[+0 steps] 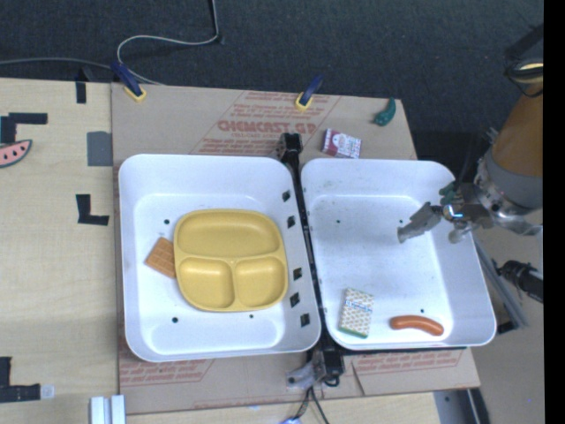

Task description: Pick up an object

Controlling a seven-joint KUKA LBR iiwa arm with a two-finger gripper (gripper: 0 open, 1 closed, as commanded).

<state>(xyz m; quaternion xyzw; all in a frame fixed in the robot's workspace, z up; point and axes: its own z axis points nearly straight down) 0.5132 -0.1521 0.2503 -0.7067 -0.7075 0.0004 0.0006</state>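
Setting: dark carpet at twelve o'clock; a cardboard-topped table (265,126) carries two shallow white bins side by side.
Left bin (141,193): holds a yellow divided tray (231,259), with a tan cracker-like square (161,256) tucked at the tray's nine o'clock edge.
Right bin (388,179): a small patterned packet (357,312) lies toward six o'clock, and an orange sausage-shaped toy (417,324) sits just beside it at about five o'clock, near the front wall.
Arm: reaches in from three o'clock, grey with an orange band.
Pincer (422,223): hangs over the right bin's three o'clock half, well apart from both loose things; nothing sits between its fingers, and whether they are apart or together cannot be told at this angle.
Off the bins: a small red-and-white packet (340,143) and a teal bit (385,111) rest on the cardboard toward twelve o'clock.
Step in hand: likely the approach, before any grasp.
Next move: probably travel toward six o'clock, line up over the sausage or packet, then descend; the sausage's nearness to the wall may crowd one finger.
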